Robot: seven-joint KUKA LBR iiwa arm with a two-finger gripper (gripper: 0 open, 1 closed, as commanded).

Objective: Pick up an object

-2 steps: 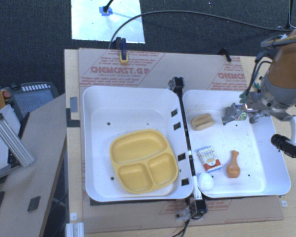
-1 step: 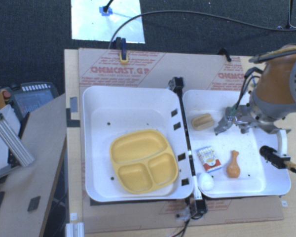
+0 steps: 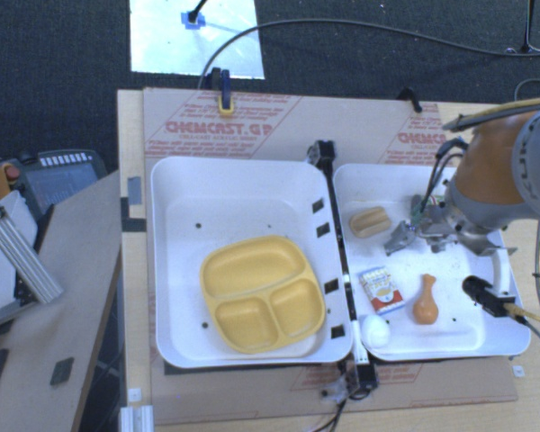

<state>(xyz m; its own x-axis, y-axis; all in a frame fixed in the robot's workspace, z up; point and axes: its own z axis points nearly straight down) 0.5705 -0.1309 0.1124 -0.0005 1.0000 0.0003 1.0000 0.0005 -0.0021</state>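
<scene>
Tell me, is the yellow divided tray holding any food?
Empty: the yellow tray in the left bin shows three bare compartments.

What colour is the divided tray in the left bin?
Pale yellow tray, seen in the camera view.

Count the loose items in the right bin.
4. Tan bread roll near the bin's upper left; small red-and-white carton lower left; white egg at the bottom-left corner; orange drumstick-shaped toy lower centre. The arm may hide more on the right.

Tan bread roll [image 3: 369, 221], flat in right bin (upper left)
</scene>
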